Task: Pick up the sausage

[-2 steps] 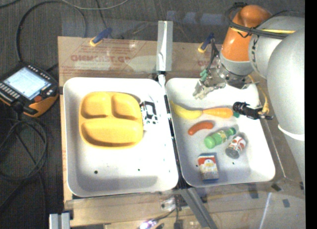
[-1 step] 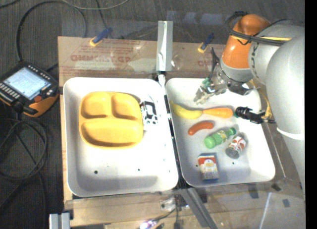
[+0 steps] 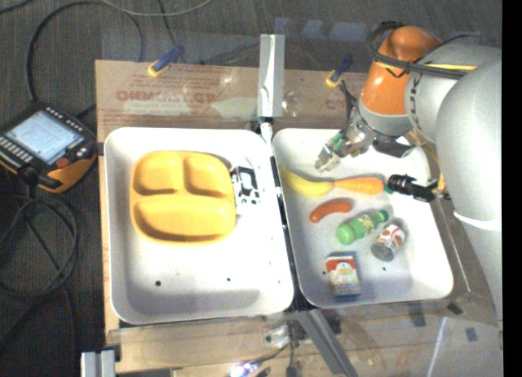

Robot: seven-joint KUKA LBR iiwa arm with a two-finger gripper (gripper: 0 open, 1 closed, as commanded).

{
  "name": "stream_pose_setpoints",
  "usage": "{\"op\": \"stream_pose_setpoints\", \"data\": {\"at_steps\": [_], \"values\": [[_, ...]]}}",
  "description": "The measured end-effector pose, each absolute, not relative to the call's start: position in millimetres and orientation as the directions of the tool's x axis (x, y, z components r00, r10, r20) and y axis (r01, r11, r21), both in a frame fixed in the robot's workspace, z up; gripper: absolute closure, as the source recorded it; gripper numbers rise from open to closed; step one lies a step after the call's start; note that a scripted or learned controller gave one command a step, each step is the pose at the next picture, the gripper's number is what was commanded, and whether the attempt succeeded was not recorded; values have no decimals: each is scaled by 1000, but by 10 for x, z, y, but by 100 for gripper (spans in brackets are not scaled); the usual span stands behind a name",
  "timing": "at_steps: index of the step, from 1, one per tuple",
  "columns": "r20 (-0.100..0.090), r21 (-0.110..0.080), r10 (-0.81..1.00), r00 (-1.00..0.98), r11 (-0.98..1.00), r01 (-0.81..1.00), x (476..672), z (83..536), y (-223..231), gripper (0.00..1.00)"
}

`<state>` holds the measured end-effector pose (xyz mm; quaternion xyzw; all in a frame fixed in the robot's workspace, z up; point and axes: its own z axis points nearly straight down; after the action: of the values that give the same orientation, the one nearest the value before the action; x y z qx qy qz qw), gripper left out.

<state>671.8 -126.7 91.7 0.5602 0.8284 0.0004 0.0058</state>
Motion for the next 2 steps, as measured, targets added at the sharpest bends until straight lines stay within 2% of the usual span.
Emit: {"op": "stream_pose_setpoints", "data": {"at_steps": [1,2], "values": [[-4,0,878,-478,478,878,6690,1115,-1210,100],[-3,-1,819,-574,574,819,6686,1038,-1073,100]]}}
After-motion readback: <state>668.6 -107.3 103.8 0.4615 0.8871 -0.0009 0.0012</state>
